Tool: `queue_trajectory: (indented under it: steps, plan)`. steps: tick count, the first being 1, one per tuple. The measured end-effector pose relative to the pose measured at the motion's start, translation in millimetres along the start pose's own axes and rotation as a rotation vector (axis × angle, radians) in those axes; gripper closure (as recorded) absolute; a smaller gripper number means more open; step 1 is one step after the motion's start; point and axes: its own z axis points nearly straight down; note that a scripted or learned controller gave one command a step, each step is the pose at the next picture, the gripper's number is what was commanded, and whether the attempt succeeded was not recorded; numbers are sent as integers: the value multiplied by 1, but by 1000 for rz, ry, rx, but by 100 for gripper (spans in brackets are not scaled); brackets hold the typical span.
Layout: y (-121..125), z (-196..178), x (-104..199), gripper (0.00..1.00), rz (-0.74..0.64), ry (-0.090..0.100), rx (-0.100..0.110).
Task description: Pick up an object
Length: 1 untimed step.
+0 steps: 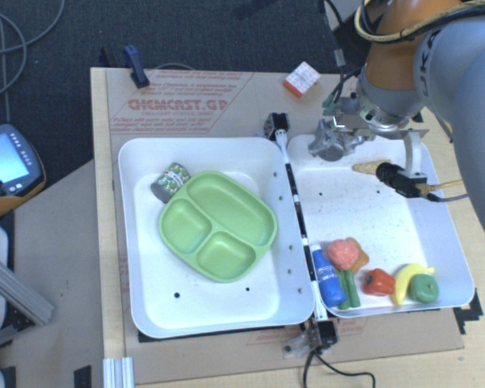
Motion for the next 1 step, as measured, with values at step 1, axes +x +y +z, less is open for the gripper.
queue_trajectory:
  steps: [1]
  plan:
    - [-30,-15,95,100,0,3,13]
